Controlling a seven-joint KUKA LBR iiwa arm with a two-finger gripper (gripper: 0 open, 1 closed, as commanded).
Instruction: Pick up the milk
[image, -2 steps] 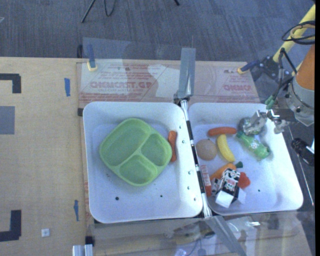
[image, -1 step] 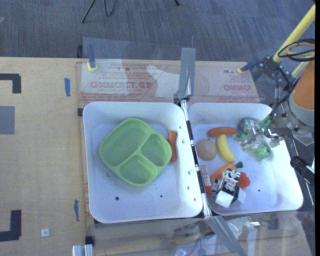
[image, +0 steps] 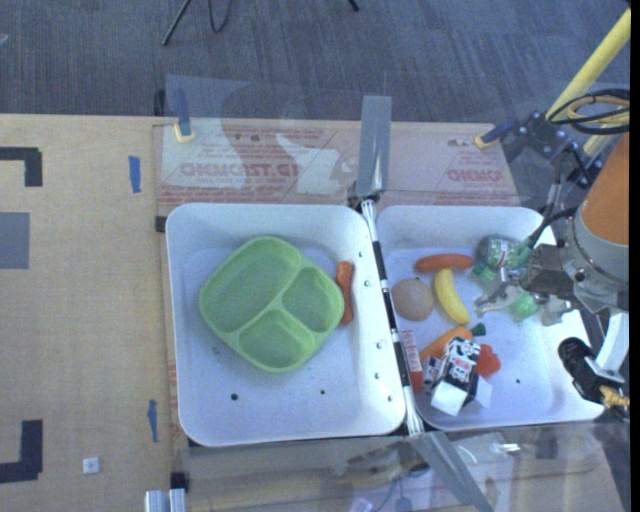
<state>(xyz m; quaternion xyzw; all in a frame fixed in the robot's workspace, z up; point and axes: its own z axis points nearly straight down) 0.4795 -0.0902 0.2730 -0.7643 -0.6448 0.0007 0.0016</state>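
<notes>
The milk (image: 455, 373) is a small white carton with black cow patches. It lies tilted near the front edge of the right bin (image: 540, 400), with a red piece (image: 488, 362) and an orange carrot (image: 443, 343) against it. My gripper (image: 512, 292) hangs over the right side of the same bin, up and to the right of the carton and apart from it. It is above some green toy pieces (image: 526, 306). The grey arm with its orange band (image: 610, 205) comes in from the right.
In the right bin there are also a yellow banana (image: 451, 296), a brown round fruit (image: 411, 298), a red-orange sausage (image: 444, 263) and a green bundle (image: 495, 251). The left bin (image: 200, 400) holds a green divided plate (image: 270, 303) and an orange piece (image: 346, 290).
</notes>
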